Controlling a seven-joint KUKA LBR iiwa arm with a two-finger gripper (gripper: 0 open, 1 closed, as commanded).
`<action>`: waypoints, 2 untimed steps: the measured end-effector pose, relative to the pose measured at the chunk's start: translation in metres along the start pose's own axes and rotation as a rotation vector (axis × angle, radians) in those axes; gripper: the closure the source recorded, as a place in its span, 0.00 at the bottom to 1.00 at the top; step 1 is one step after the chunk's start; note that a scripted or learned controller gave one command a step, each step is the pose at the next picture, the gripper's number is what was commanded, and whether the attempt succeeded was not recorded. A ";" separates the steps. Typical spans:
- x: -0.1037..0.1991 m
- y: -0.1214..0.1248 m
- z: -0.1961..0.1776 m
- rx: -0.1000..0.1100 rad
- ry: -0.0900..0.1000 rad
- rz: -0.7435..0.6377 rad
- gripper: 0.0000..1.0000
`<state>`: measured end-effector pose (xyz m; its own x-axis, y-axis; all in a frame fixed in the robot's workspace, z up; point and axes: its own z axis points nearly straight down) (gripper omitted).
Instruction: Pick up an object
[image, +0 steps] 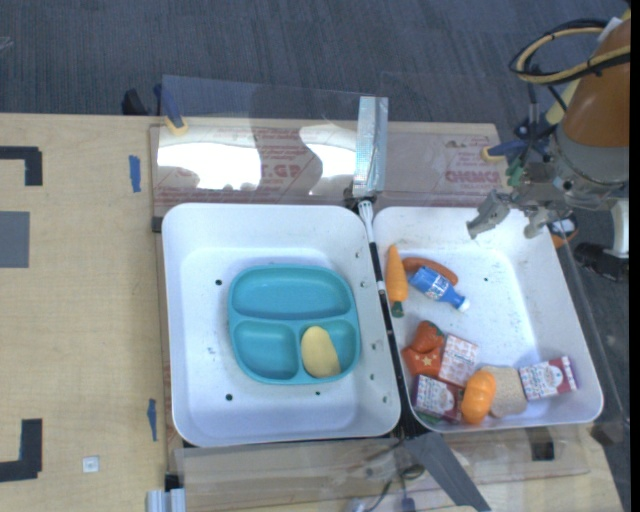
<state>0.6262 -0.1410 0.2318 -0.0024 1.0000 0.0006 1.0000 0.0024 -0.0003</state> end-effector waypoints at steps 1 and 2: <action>0.005 -0.012 0.143 -0.008 -0.002 -0.078 0.00; 0.040 0.010 0.145 -0.007 -0.001 -0.106 0.00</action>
<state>0.6360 -0.1007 0.0865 -0.1080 0.9941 -0.0008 0.9941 0.1080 0.0063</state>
